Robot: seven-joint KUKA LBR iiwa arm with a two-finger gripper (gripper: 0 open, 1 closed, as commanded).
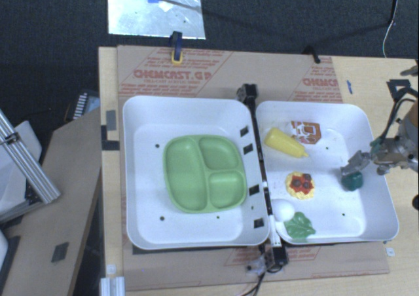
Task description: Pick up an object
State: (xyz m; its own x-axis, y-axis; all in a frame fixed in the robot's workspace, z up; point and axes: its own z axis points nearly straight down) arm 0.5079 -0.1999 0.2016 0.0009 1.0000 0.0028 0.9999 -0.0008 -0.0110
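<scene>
Across the bench from nine to three o'clock, saw two shallow white bins side by side on a brown cardboard sheet (pixel 196 72) printed in red. Found the left bin (pixel 141 124) bearing a green divided plate (pixel 203 173) at its centre, lying flat, its three compartments bare.

Found the loose things in the right bin (pixel 366 222). Noted a yellow tapered toy (pixel 285 142) toward eleven o'clock of that bin, with an orange-and-white packet (pixel 306 132) just beside it at its one o'clock. Saw a round yellow piece with red spots (pixel 300 185) near the bin's middle. Noted a white egg-like ball (pixel 283 210) at seven o'clock, hard by the divider, and a green leafy toy (pixel 300 224) touching or almost touching it at its five o'clock. Spotted a small teal object (pixel 353 181) at three o'clock, well apart from the others.

Saw the gripper (pixel 355 165) reaching in from three o'clock, low over the right bin, its tip right above the teal object. Could not tell whether the grip was spread, pressed together or pinching anything.

Noted a yellow clamp (pixel 176 49) at the sheet's twelve o'clock edge.
</scene>
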